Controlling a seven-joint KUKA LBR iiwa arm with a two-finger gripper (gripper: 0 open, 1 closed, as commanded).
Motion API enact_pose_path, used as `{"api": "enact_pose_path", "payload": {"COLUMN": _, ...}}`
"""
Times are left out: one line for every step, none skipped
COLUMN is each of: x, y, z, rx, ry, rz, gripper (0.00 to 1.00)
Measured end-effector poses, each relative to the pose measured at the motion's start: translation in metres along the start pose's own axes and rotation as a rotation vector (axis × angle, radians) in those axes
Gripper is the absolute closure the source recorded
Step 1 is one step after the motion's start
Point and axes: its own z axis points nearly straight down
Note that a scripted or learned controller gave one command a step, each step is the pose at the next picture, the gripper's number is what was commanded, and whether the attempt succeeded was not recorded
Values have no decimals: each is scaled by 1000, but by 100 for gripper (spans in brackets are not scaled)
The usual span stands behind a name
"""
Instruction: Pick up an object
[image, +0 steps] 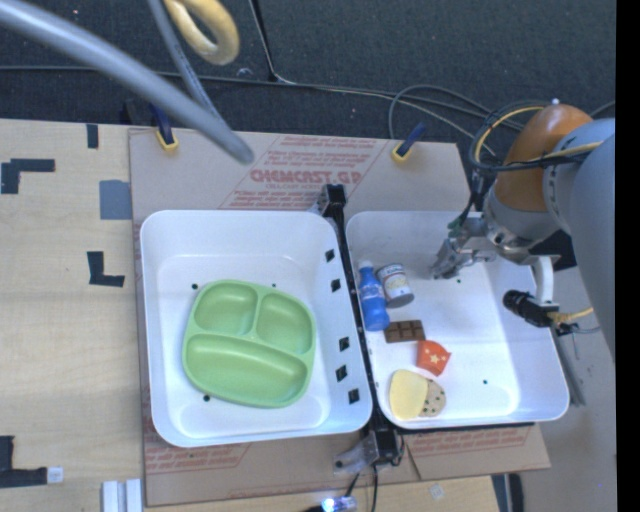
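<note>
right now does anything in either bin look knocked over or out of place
Nothing looks spilled or damaged. The small blue bottle and the silver can both lie on their sides in the right white bin, close together. The green divided plate sits flat in the left white bin.

The arm (590, 190) is smooth grey, its rounded casing broad at the right of the scene. An orange band (540, 150), domed and glossy, caps the section above the wrist. Thin yellow and dark cables (490, 135) loop over the orange part and run down beside the wrist. Below it the wrist narrows to a pale grey metal block with darker fittings, and the tool (452, 260) at its end is small, grey and metallic, its details too fine to make out. A black fitting (528, 305) with a short yellow-tipped lead sits nearer, beside a white strut.
</note>
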Motion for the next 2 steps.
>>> {"api": "enact_pose_path", "payload": {"x": 2, "y": 6, "z": -43, "rx": 4, "ry": 5, "rz": 2, "gripper": 100}}
{"api": "enact_pose_path", "payload": {"x": 11, "y": 9, "z": -91, "rx": 3, "ry": 5, "rz": 1, "gripper": 100}}
